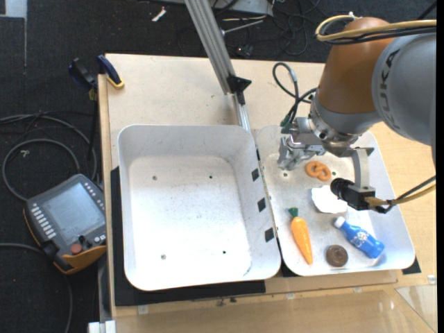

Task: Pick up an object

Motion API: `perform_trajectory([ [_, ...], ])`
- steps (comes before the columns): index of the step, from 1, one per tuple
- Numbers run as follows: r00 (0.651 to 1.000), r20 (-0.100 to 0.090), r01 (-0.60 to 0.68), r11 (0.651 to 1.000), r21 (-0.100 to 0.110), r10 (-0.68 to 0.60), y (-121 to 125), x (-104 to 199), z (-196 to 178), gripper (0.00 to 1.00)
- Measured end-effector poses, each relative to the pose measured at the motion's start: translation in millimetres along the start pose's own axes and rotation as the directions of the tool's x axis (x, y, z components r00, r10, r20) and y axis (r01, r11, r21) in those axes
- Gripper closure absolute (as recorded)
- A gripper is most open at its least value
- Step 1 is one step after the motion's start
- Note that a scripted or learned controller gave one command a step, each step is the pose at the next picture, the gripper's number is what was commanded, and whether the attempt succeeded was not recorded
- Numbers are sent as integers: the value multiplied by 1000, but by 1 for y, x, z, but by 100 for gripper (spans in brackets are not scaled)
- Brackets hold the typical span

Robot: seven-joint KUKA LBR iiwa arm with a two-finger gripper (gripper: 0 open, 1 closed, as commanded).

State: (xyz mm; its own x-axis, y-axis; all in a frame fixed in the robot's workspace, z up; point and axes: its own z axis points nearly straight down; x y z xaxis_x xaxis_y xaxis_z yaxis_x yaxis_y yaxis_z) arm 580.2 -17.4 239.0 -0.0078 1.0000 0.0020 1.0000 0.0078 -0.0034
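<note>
My gripper [288, 156] hangs over the far left part of the right bin [397, 222], close to the wall between the two bins. An orange pretzel-shaped piece [319, 170] lies just to its right, apart from it. Nearer the front lie a white flat piece [325, 200], an orange carrot with a green top [301, 236], a blue bottle with a white cap [361, 238] and a brown round disc [337, 255]. I see nothing held at the gripper.
The left bin [139, 186] sits beside the right one, their walls meeting in the middle. A slanted metal rail [211, 37] runs down to the bins' far edge. A black fitting with a yellow cable [352, 192] hangs off the arm over the right bin.
</note>
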Motion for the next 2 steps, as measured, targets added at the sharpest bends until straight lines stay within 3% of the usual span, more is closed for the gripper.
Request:
perform_trajectory([
  [2, 1000, 0, 1, 1000, 0, -1, -19, 111, 3, 100],
])
